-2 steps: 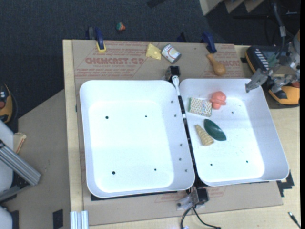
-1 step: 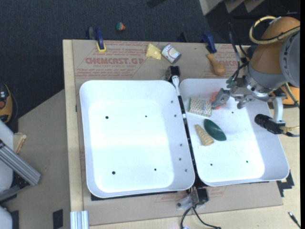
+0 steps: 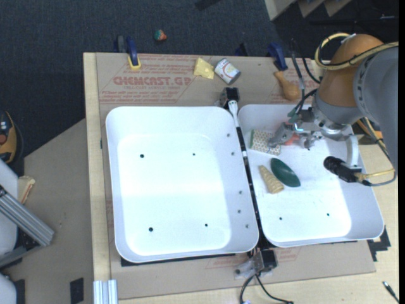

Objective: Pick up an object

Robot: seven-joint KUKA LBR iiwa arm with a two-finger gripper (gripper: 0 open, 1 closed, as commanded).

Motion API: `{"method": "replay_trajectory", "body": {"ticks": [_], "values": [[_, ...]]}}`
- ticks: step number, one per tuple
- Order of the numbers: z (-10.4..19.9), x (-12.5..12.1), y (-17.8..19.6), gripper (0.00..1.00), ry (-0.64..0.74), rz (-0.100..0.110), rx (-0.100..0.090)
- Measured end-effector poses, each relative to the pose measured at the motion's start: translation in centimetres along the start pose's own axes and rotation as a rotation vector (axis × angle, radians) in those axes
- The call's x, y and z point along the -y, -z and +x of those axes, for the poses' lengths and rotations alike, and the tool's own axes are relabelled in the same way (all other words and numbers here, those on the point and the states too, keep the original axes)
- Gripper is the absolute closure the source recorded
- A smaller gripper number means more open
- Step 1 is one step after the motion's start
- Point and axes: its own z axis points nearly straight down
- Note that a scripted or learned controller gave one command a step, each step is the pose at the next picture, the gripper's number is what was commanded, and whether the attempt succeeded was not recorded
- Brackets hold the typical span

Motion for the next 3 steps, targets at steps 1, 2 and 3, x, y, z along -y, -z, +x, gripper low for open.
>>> {"method": "replay_trajectory", "body": {"ticks": [1,2,3], "values": [[2.1,-3.5,0.4,0.00,0.001,-0.013,0.008],[2.0,-3.6,1.8,1.00,0.000,-0.021,0.010],[-8.6,-3.1,13.1,1.00,-0.008,-0.014,0.012]]}}
